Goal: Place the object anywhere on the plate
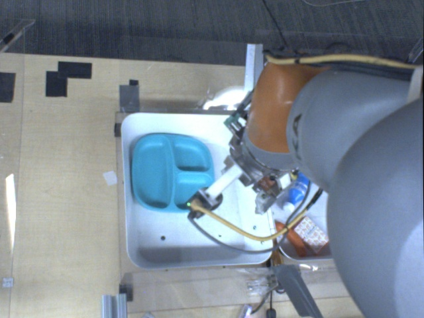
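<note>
A blue divided plate (171, 171) lies in the left part of the left white bin (172, 247). My gripper (265, 192) hangs under the orange-banded wrist, above the seam between the two bins and to the right of the plate. The arm's bulk covers much of it. A blue-capped bottle (299, 191) and a red patterned box (306, 236) lie in the right bin just beside the gripper. I see nothing on the plate.
A white bar with a yellow cable (228, 227) sticks out from the wrist toward the plate's lower right corner. The grey arm covers most of the right bin. Metal brackets (130, 97) stand at the left bin's corners.
</note>
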